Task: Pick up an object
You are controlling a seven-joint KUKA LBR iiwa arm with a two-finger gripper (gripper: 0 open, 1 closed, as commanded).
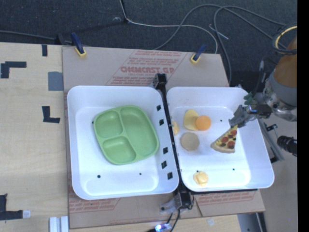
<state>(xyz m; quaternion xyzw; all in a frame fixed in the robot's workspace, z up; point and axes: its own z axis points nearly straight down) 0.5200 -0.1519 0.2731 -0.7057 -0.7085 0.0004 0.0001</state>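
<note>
We start in the left bin (77, 144), where a green divided plate (125, 134) lies flat near the centre, well clear of the arm and, we judge, not the likeliest target.

Crossing the divider into the right bin (256, 173), we meet the loose pieces. A beige round piece (189, 141) sits near the middle, with a pale yellow piece (190, 118) at its twelve o'clock and an orange ball (203, 123) touching that one at about one o'clock. A small yellow piece (201, 178) lies at five o'clock, near the front wall. At three o'clock lies the pizza slice (225, 141), resting on the bin floor.

The gripper (237, 121) hangs at the slice's one o'clock, just above its tip, slanting in from the right rim. Whether it is released or clenched we cannot tell. We judge the slice is the thing being approached, since it lies nearest.
</note>
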